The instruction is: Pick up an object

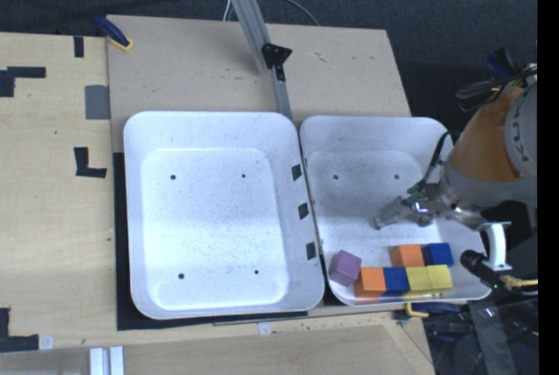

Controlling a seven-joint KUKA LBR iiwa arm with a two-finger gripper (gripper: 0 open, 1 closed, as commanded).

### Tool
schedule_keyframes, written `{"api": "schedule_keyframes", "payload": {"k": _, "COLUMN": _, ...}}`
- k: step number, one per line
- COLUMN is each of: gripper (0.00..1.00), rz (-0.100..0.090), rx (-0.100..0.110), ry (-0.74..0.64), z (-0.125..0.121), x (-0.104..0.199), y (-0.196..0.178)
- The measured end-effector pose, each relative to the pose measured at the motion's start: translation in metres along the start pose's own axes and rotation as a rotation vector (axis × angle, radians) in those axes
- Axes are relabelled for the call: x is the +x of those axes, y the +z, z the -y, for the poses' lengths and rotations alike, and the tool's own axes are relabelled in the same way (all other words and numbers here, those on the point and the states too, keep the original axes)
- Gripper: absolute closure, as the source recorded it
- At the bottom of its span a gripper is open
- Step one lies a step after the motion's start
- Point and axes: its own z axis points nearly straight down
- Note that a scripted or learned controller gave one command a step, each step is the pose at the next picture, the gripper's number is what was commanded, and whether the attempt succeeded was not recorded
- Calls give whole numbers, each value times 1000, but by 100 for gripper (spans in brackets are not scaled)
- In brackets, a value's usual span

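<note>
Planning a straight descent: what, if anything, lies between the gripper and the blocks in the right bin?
Nothing visible. The gripper hangs over bare bin floor; the blocks sit just nearer the front wall, across open floor.

We saw two white bins (pixel 212 124) with tiny dark speckles on them. In one bin were a purple block (pixel 346 266), two orange blocks (pixel 407 256), two blue blocks (pixel 438 254) and two yellow blocks (pixel 429 278). The arm (pixel 489 150) was grey with an orange band.
</note>
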Motion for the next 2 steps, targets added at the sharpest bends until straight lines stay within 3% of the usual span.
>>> {"api": "schedule_keyframes", "payload": {"k": 1, "gripper": 0, "rz": 1, "rx": -8, "ry": -3, "z": -106, "x": -17, "y": -4}}
{"api": "schedule_keyframes", "payload": {"k": 2, "gripper": 0, "rz": -3, "rx": -11, "ry": -8, "z": -108, "x": 69, "y": -97}}
